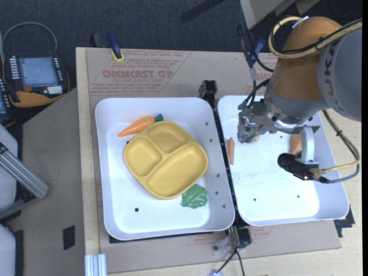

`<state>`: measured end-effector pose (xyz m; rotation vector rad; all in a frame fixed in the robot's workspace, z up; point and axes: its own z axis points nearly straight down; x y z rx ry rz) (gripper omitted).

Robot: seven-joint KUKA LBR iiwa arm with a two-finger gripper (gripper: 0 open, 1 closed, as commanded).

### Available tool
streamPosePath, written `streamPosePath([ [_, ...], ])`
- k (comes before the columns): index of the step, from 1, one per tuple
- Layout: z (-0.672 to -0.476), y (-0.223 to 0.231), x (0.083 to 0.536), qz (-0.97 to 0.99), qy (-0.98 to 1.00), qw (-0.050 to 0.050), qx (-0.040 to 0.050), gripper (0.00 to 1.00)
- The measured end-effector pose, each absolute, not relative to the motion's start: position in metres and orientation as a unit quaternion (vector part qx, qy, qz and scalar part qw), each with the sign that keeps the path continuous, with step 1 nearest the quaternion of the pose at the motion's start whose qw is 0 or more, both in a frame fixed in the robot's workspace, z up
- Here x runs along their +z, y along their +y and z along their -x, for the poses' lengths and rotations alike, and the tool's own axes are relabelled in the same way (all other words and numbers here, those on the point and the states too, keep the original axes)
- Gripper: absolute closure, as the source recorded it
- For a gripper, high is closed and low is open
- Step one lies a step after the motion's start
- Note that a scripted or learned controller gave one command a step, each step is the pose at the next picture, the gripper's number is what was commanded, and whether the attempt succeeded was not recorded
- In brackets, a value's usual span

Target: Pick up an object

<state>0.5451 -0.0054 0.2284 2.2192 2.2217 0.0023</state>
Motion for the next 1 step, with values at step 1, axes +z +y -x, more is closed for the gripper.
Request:
streamPosePath([
  [1,-0.5574,0.0535,0.2350,-0.705,0.710,0.000,0.0017,1.00],
])
